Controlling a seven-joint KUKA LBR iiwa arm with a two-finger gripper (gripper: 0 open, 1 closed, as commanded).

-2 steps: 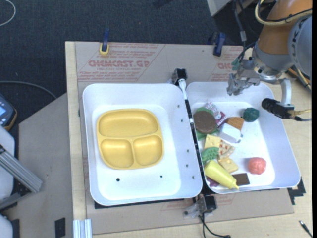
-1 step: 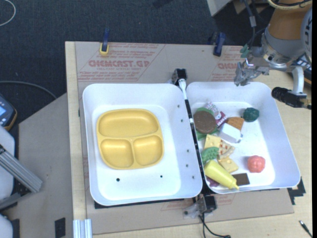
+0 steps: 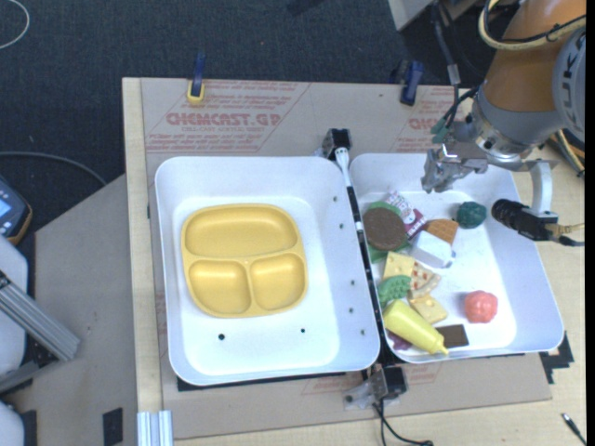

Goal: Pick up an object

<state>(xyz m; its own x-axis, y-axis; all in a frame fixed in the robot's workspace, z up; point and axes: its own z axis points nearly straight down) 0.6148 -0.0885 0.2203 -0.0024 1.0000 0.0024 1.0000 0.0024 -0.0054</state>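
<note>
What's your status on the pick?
Gripper above right bin's far end, nothing visibly held. Toy pile in bin, untouched. Green piece nearest. Nothing in the way.

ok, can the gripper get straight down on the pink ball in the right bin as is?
Probably yes. The pink ball lies alone on bare bin floor, apart from the toy pile to its left, with nothing over it. The gripper hangs above the right bin at its far end.

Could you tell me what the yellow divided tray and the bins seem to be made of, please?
The yellow divided tray looks like moulded plastic with a smooth satin finish: rounded compartment walls, uniform colour, soft highlights. The two white bins appear to be thin formed plastic, slightly glossy, with rounded corners and rolled rims. I cannot confirm either by sight alone.
</note>
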